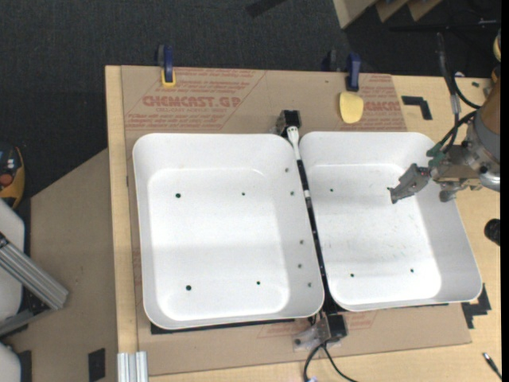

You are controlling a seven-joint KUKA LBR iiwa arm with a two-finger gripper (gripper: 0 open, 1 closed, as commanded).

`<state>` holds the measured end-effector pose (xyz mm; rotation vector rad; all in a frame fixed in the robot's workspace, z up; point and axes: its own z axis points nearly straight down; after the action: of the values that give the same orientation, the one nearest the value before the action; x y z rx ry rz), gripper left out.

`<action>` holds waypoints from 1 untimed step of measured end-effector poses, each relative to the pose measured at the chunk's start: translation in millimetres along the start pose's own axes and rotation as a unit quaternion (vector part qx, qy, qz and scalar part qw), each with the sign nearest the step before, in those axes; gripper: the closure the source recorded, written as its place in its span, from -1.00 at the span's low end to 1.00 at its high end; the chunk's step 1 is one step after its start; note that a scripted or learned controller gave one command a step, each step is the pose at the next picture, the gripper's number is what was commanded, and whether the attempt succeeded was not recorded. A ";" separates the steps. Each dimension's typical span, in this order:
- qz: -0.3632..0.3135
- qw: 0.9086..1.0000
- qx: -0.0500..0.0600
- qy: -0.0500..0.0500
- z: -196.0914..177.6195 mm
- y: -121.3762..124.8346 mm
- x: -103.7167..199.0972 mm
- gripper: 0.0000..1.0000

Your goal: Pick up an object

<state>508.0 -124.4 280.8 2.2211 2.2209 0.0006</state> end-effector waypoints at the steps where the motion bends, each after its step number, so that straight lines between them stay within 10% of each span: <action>1: 0.000 1.000 -0.001 -0.001 -10.8 0.7 -0.1 1.00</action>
<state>508.6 -124.5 291.6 2.2184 2.2195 0.0025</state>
